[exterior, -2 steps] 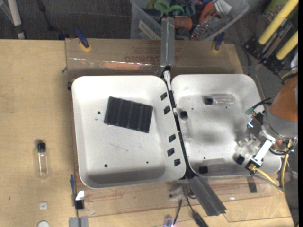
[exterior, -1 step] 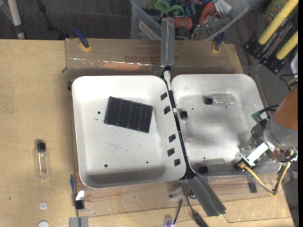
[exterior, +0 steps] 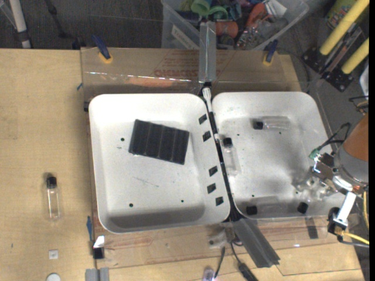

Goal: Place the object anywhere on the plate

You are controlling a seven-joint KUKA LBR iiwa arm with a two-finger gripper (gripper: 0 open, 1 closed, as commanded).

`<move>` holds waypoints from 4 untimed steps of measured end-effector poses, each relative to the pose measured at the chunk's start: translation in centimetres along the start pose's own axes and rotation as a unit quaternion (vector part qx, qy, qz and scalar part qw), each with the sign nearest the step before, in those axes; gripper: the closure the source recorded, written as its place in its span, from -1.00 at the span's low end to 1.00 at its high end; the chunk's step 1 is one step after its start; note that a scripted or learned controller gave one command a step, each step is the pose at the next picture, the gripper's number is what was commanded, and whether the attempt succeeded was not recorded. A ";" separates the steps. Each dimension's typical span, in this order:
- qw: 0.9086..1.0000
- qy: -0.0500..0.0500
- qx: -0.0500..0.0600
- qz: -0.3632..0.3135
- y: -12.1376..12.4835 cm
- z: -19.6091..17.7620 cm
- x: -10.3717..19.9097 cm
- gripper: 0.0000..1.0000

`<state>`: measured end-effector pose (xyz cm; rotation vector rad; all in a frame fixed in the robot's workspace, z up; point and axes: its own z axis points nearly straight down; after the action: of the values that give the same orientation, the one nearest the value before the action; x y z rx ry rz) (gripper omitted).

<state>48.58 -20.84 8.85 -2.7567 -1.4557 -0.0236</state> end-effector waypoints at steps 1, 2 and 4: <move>0.993 -0.006 -0.003 0.116 1.8 0.1 2.6 1.00; 0.952 0.001 -0.005 0.307 -0.8 0.0 1.5 1.00; 1.000 -0.001 -0.006 -0.014 0.1 -0.1 0.4 1.00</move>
<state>48.85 -20.55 8.92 -2.7471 -1.4986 -0.0306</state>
